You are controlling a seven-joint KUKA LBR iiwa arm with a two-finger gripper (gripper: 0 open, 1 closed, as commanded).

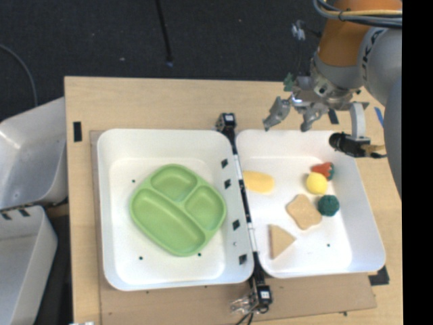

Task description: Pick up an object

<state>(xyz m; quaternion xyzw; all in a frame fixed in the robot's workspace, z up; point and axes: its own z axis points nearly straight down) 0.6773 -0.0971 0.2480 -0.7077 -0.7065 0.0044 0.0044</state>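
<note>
Two white bins sit on a wooden bench point(155, 97) over dark floor. The gripper point(292, 118) hangs with fingers spread and grasps nothing, above the far rim of the right bin point(352, 249). Below it lie a yellow ball point(316, 183) and other small objects; to its left, the left bin point(115, 249) holds a green divided plate point(177, 209).

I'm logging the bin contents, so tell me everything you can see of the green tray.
The green tray is a light green, plastic-looking plate with rounded corners and three compartments: one long, two smaller. It lies flat, turned at a slant, near the middle of the left bin, resting on its floor. Nothing lies in it or touches it otherwise.
</note>
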